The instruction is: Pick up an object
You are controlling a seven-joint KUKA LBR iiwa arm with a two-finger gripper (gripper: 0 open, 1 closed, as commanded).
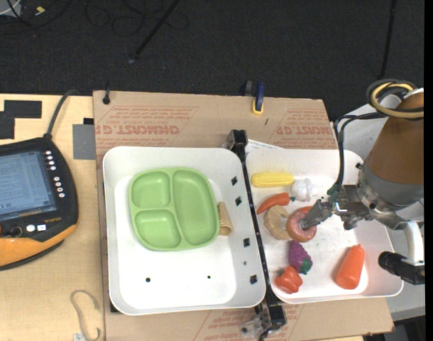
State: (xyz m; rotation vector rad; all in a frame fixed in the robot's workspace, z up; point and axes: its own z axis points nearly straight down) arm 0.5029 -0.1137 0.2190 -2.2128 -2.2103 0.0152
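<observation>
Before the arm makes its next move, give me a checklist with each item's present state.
1. Gripper low over the right white bin: ok.
2. Target under it, the pink ring-shaped toy, within reach: ok.
3. Toy seen between the fingers: cannot tell.
4. Neighbours crowd the target: tan round piece and purple grape-like toy lie close: not ok.
5. Orange carrot toy apart from the gripper: ok.
6. Green divided plate stays in the left white bin, out of the way: ok.

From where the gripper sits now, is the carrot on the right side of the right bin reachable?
Probably yes. The carrot lies alone in the right bin, nothing on top of it, and the gripper is close by over the donut.
</observation>
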